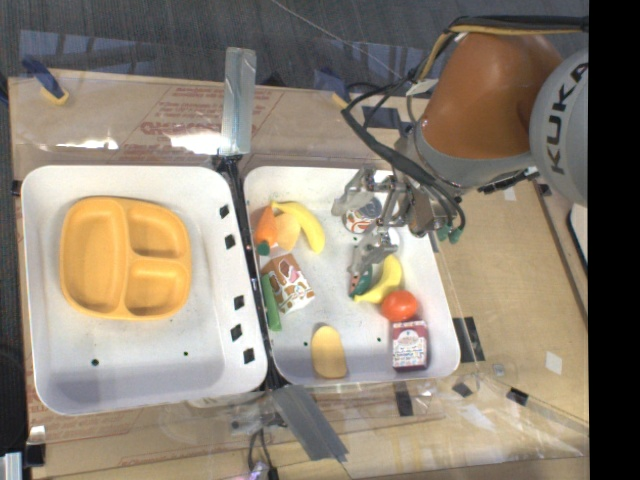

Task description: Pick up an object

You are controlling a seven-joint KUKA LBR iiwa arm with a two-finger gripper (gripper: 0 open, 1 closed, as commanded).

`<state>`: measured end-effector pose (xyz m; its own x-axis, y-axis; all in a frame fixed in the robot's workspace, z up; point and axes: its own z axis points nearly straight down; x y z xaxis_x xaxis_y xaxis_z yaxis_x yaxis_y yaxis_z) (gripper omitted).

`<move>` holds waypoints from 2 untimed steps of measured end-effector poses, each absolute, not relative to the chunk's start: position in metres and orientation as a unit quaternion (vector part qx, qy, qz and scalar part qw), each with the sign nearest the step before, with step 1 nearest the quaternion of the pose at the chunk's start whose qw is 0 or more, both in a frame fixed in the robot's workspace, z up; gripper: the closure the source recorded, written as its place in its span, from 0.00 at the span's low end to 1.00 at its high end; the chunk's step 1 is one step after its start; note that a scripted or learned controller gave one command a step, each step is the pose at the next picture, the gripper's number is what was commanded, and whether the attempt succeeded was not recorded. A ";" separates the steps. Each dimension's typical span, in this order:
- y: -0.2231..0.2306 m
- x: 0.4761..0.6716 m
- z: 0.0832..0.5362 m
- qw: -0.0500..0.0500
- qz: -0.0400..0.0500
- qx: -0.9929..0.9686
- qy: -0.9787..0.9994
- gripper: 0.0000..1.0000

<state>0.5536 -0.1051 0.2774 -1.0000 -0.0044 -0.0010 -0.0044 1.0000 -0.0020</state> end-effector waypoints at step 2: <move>-0.097 0.569 0.109 0.015 -0.004 -0.076 0.997 0.00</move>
